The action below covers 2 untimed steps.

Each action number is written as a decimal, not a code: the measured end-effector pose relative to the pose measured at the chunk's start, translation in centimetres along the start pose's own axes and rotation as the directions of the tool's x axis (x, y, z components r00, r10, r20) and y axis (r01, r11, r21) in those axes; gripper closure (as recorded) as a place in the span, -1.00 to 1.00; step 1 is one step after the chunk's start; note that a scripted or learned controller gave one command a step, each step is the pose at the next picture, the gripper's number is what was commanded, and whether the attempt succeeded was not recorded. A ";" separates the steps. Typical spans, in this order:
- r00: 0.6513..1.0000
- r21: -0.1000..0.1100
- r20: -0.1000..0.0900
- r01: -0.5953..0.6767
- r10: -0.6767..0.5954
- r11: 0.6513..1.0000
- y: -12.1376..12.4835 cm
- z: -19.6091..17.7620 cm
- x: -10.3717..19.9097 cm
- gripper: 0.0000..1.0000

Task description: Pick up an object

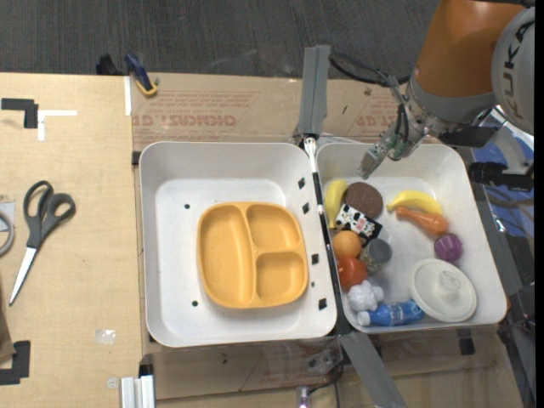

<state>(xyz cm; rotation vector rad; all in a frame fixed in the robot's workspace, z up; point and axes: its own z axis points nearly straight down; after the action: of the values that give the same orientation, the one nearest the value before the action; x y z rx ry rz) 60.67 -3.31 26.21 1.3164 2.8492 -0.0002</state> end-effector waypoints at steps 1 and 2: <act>0.973 0.001 -0.003 0.232 -0.232 0.973 -7.7 4.7 0.4 1.00; 0.931 -0.001 0.001 0.366 -0.366 0.931 -2.3 -1.3 -3.3 1.00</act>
<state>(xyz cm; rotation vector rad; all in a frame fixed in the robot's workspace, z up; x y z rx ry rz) 61.10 -7.32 27.47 0.7628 3.0433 -0.0007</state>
